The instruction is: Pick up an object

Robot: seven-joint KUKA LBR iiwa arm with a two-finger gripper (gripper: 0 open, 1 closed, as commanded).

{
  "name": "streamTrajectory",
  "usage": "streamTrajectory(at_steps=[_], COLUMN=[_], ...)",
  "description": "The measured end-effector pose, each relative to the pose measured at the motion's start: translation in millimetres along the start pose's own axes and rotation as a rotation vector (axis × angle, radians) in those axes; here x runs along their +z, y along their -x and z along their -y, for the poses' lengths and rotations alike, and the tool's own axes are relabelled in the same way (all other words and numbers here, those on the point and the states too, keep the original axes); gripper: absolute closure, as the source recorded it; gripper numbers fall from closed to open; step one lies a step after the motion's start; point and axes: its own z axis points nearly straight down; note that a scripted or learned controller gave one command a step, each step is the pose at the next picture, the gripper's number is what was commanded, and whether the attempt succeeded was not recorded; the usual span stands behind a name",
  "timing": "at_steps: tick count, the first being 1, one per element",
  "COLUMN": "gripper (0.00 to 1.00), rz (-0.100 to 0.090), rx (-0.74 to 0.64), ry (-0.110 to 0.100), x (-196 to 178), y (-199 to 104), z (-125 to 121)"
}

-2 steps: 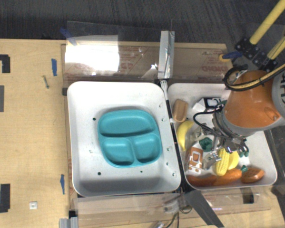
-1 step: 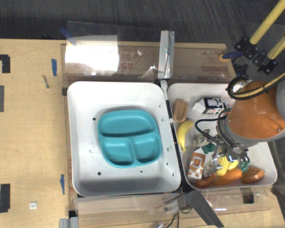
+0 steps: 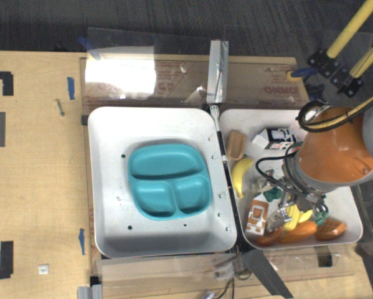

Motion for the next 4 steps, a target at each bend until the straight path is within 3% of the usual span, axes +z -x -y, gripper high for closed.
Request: streamTrajectory(at_steps=[1, 2, 3, 4], gripper=[0.00, 1.00, 1.00, 0.00], rz=[-0.027, -0.020, -0.029, -0.025], rx=[-0.529, -0.528, -0.251, -0.252], ry=[0.016, 0.015, 0.011, 0.010], x=[-6, -17, 6, 6], y=[6, 9, 38, 39], z=[59, 57, 58, 58])
